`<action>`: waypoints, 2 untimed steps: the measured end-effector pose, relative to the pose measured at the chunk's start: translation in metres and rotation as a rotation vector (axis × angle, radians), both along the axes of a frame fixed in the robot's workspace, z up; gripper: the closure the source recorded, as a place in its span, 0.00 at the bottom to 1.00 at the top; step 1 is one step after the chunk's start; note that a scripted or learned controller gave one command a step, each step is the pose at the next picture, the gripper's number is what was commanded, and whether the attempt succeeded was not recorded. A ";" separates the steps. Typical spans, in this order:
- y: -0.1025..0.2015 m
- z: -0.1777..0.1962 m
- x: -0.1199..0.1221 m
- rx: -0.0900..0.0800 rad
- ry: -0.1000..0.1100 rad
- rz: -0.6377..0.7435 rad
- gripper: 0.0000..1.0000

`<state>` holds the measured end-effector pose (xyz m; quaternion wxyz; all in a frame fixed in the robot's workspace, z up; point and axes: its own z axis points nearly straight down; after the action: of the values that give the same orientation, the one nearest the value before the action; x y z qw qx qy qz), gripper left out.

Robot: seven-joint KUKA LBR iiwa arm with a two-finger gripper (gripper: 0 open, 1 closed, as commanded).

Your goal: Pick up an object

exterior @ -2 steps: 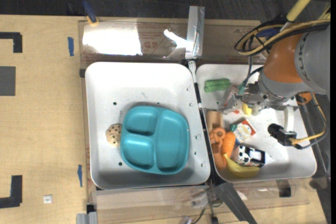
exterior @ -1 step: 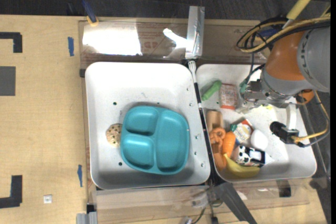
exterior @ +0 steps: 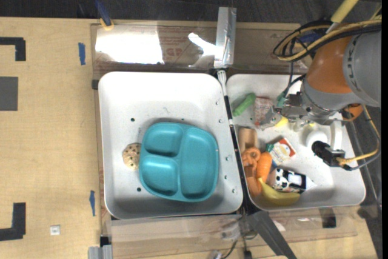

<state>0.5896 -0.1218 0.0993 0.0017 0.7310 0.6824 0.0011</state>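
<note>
My gripper (exterior: 291, 117) hangs low over the back middle of the right bin (exterior: 348, 185), under the grey and orange wrist. Its tip is right beside a small yellow piece (exterior: 279, 124) and a crinkled clear packet (exterior: 262, 110). A green object (exterior: 244, 104) lies at the bin's back left. Toward the front lie a small white carton (exterior: 280, 150), an orange carrot (exterior: 264, 165), a black and white item (exterior: 288, 179) and a yellow banana (exterior: 279, 195). I see nothing lifted by the gripper.
The left bin (exterior: 115, 100) holds a teal divided plate (exterior: 179, 161) with a cookie (exterior: 130, 155) at its left edge. A tan block (exterior: 244, 137) lies along the right bin's left wall. Cables (exterior: 303, 39) loop behind the arm.
</note>
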 end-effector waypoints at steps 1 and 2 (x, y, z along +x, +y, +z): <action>0.009 -0.012 -0.107 0.001 0.001 0.000 0.00; 0.009 -0.001 -0.104 -0.002 -0.009 -0.001 1.00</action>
<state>0.4859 -0.1130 0.0982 0.0058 0.7313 0.6820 0.0037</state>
